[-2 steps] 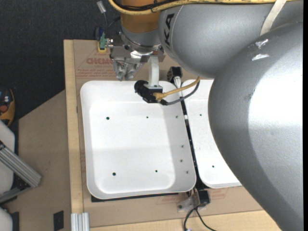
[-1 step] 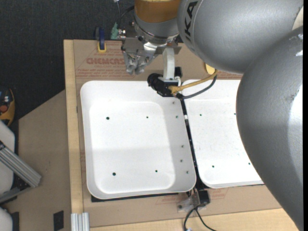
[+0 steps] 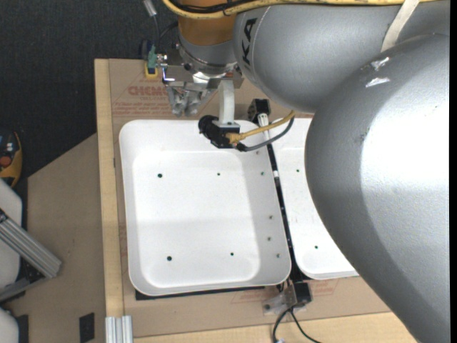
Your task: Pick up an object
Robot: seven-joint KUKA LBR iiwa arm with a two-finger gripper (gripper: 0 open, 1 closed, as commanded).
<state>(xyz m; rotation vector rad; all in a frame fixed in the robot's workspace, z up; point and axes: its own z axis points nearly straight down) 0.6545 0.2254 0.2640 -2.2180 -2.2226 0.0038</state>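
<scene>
camera view looks down on the two-finger gripper (image 3: 183, 104) of the big grey arm (image 3: 371, 163). it hangs at the far side, just past the far rim of the shallow white left bin (image 3: 130, 191), over the flat brown board (image 3: 106, 120) that the bins sit on. it is too small and blurry for me to tell if the gripper is apart or together. the left bin floor looks white with a few tiny dark dots. the shallow white right bin (image 3: 300, 227) is mostly hidden behind the arm, so i cannot tell where the object to pick up lies. it may be under there. i think the job is only at its start. to do it well, the gripper should come over a bin, right above one thing, open wide, go straight down slowly, and close on the middle of that thing. it should keep away from the bin walls so it does not bump them.
</scene>
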